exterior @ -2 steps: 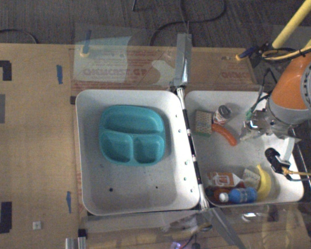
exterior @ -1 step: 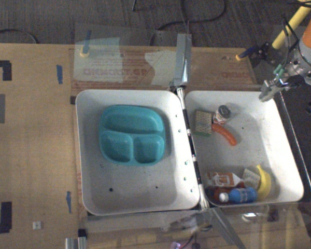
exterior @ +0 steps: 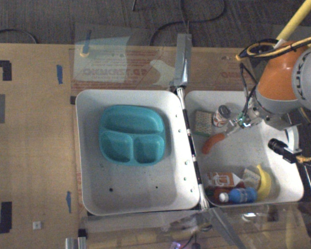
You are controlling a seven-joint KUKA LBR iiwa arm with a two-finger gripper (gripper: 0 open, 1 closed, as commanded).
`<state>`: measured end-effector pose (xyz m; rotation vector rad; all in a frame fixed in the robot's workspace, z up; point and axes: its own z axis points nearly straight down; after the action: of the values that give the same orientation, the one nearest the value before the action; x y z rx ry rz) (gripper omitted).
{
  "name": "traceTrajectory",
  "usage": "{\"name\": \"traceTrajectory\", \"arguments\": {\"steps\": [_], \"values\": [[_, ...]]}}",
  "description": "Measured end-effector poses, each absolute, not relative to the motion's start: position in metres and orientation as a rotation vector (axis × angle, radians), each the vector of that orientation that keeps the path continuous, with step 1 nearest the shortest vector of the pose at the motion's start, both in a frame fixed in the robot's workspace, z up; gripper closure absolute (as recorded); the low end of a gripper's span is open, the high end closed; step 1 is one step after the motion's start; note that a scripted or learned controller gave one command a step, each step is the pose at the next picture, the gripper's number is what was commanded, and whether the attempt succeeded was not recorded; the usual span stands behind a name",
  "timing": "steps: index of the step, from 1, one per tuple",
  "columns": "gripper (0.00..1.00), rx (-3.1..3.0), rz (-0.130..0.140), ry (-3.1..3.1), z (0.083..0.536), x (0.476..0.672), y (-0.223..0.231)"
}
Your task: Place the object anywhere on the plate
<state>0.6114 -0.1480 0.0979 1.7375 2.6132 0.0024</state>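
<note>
Over at the right of the frame, the gripper [exterior: 233, 126] hangs low above the hot dog [exterior: 213, 142], maybe to grab it; open or shut, I cannot tell. Left of it, the blue plate [exterior: 131, 134] waits in its own bin [exterior: 93, 180].

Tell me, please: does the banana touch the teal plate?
Apart. The camera view shows the banana lying in the right bin, while the teal plate sits in the left bin, with the bins' rims between them.
</note>
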Motion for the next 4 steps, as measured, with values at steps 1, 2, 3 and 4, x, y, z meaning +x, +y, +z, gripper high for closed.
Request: {"name": "traceTrajectory", "arguments": {"steps": [1,2,3,4], "values": [[1.00,1.271,0.002,2.864,0.186,0.624,-0.164],[1.00,0.981,0.002,2.981,0.177,0.615,-0.147],[1.00,0.818,0.002,3.028,0.176,0.595,-0.132],[1.00,0.292,0.003,3.126,0.157,0.535,-0.096]]}}
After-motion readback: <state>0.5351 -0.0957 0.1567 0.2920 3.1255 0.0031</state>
